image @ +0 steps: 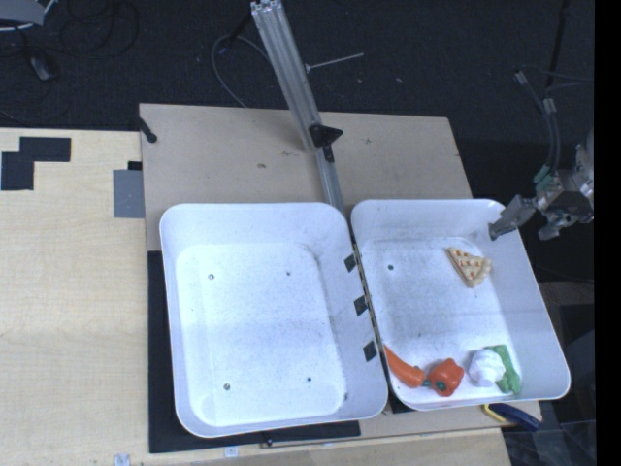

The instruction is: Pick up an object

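Our gripper (529,217) hangs at the upper right rim of the right-hand shallow white bin (427,223), its dark fingers over the edge; we cannot tell how they stand, and we see nothing between them. Nearest it, just inside that bin's upper right area, lies a tan wedge-shaped toy pizza slice (469,265), flat on the floor. Along the bin's near edge sit an orange carrot-like toy (404,368), a red pepper-shaped toy (446,376), a white lumpy toy (487,366) and a green piece (506,371), packed close together. We judge the wedge light, stiff and thin, best pinched across its narrow sides. The neighbouring left white bin (257,223) holds nothing.
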